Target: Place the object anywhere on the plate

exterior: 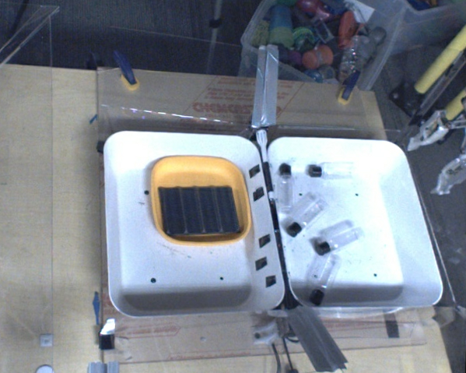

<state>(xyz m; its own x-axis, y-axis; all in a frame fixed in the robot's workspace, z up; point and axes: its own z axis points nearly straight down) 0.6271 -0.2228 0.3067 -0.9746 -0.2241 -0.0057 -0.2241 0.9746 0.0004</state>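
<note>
A yellow plate (162, 173) with rounded corners sits in the left white bin (128, 246). A black ribbed rectangular piece (198, 210) lies flat on the plate and covers most of its floor. In the right white bin (394, 229) lie several clear vials with black caps. One vial (330, 170) is near the bin's far wall and another (284, 184) is close to the divider. Two more vials (307, 212) (338, 235) lie tilted in the middle. A further vial (323, 272) lies toward the bin's near wall.
A metal strip divider (263, 214) with black tabs runs between the two bins. A clear tub of coloured toys (319, 26) stands behind the bench. Pale metal hardware (453, 146) hangs off the bench's right side. Blue clamps (128, 76) hold a plastic sheet at the back.
</note>
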